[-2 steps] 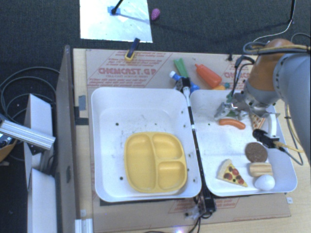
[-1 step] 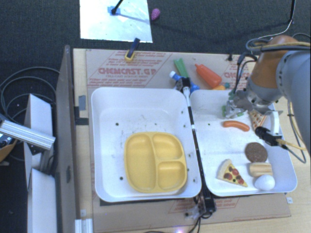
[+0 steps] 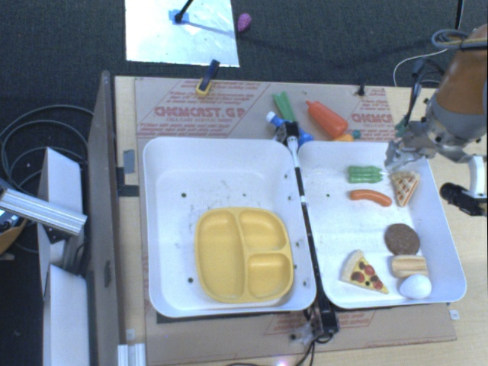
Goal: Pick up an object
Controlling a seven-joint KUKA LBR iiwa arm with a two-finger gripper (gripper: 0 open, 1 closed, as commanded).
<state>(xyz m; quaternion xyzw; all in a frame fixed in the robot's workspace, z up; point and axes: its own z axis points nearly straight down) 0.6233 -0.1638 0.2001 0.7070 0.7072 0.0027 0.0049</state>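
**Two white bins on a cardboard-covered bench**

Dark carpet-like floor surrounds the bench (image 3: 229, 105), which carries a brown sheet with red printed letters. On the far left a black cable (image 3: 30, 139) lies in loops beside a white box (image 3: 65, 280) and a metal rail (image 3: 42, 210). Further back a shiny square sheet (image 3: 181, 20) rests on the floor, with a small purple thing (image 3: 244, 22) just beside it.

Left bin (image 3: 168, 166) holds a yellow divided tray (image 3: 244, 254). Behind the place where both bins meet lie a green object (image 3: 284, 105), a blue and white object (image 3: 286, 124) and an orange carrot toy (image 3: 326, 119).

Right bin (image 3: 450, 280) holds toy food: a pizza slice (image 3: 363, 271) at the near side, a green vegetable (image 3: 366, 174), a sausage (image 3: 370, 197), a waffle wedge (image 3: 404, 187), a brown patty (image 3: 401, 239), a bread roll (image 3: 409, 264) and a white egg (image 3: 415, 287).

From the right the grey and orange arm (image 3: 461, 90) reaches in. Its claw (image 3: 402, 156) is at the far side of the right bin, just above the waffle wedge and beside the green vegetable. I cannot tell how the claw is set, and nothing is seen inside it.
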